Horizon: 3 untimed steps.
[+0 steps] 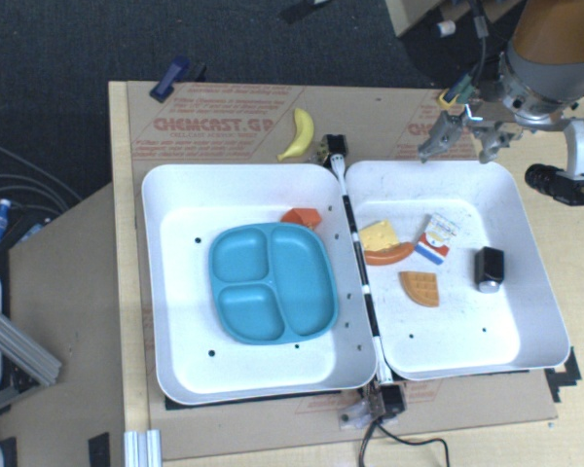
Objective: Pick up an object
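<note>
The two-finger claw [464,140] is spread and grips nothing; no object is lifted. Below it, the small black rectangular block [489,268] remains to be grasped.

The arm [553,42] has an orange band above a grey metallic wrist, black cables, and a two-finger silver gripper [464,144].

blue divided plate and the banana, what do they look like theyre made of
The blue divided plate looks like moulded plastic: one even turquoise colour, rounded compartment ridges, a soft matte sheen. The banana, lying on the bench beyond the bins, is probably a plastic toy, going by its uniform bright yellow and smooth skin, though a real one cannot be ruled out.
</note>
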Each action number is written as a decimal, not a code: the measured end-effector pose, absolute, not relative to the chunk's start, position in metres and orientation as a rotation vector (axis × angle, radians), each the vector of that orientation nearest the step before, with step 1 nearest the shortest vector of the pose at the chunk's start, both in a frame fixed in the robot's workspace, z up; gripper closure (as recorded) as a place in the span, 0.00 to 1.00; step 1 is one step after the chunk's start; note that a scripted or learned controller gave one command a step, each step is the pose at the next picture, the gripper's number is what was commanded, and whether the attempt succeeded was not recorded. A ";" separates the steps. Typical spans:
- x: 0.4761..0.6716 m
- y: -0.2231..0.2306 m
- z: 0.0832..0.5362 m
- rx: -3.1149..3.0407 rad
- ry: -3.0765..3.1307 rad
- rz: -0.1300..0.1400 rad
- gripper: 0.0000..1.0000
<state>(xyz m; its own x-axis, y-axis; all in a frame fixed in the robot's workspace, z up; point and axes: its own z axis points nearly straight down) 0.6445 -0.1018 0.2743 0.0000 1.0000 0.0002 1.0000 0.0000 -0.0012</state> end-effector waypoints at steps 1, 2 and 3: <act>0.652 -0.110 0.149 -2.221 -2.219 0.002 0.00; 0.641 -0.092 0.084 -2.220 -2.220 0.002 0.00; 0.642 -0.092 0.095 -2.222 -2.221 -0.001 1.00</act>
<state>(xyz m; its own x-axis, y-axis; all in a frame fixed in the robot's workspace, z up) 0.6420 -0.0923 0.0952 0.0007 1.0000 0.0006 1.0000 -0.0007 0.0003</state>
